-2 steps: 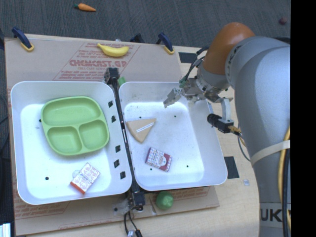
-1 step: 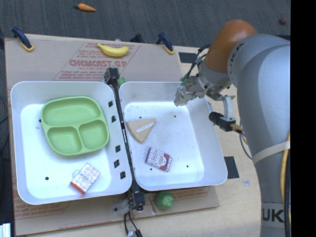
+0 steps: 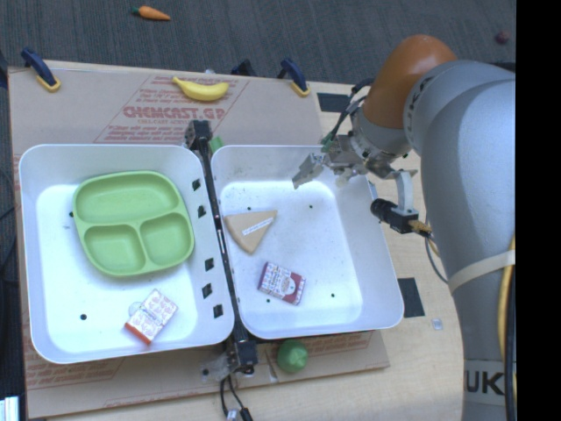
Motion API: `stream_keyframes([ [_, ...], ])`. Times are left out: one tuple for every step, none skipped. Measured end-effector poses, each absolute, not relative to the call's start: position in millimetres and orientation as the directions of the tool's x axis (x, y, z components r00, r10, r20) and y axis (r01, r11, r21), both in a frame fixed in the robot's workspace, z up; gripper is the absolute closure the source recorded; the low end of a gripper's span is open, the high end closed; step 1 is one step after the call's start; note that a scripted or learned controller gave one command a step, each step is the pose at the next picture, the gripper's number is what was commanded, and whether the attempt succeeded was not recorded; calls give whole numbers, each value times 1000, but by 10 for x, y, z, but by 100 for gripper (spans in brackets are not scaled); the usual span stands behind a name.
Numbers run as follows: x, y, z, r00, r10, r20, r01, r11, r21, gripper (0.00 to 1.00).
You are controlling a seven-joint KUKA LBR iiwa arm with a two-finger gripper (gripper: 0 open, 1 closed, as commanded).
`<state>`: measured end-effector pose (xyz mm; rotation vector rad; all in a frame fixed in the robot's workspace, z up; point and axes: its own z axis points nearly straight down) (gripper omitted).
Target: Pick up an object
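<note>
In the right bin lie a tan wedge with a white label and a small red-and-white box. The left bin holds a green divided plate and an orange-and-white box. My gripper hangs over the far edge of the right bin, up and to the right of the wedge and apart from it. I see nothing held in it.
A yellow banana lies on the cardboard behind the bins. A green ball sits in front of the right bin. An orange carrot is on the floor beyond. Blue clamps grip the board's far edge.
</note>
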<state>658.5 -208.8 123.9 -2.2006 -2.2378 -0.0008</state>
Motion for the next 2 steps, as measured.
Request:
stream_keyframes([
  [6007, -2108, 1153, -5, 1000, 0, 1000, 5, -4, 0],
  [6543, -2104, 1099, -5, 1000, 1, 1000, 5, -1, 0],
])
